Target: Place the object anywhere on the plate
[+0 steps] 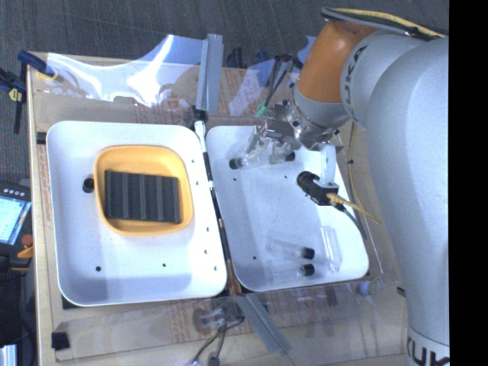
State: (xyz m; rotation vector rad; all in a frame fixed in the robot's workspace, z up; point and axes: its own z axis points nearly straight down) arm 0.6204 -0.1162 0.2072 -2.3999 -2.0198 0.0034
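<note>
From above the counter (46, 311) there are two white bins: the left bin (69, 265) has one yellow plate (141, 158) with a dark ribbed insert. The right bin (252, 227) holds a few clear tubes with black caps (293, 252) near its front right corner, well apart from the plate. The gripper (263, 147) hangs over the right bin's back edge; can't tell how wide it's open. The big grey arm (396, 128) blocks the right side.

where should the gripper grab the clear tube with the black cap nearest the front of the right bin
Grip the clear tube across the middle of its transparent body, coming straight down from above. It appears to lie flat on the right bin floor, its black cap toward the arm's side, with a second capped tube just in front, so the fingers should probably close from its long sides.
</note>
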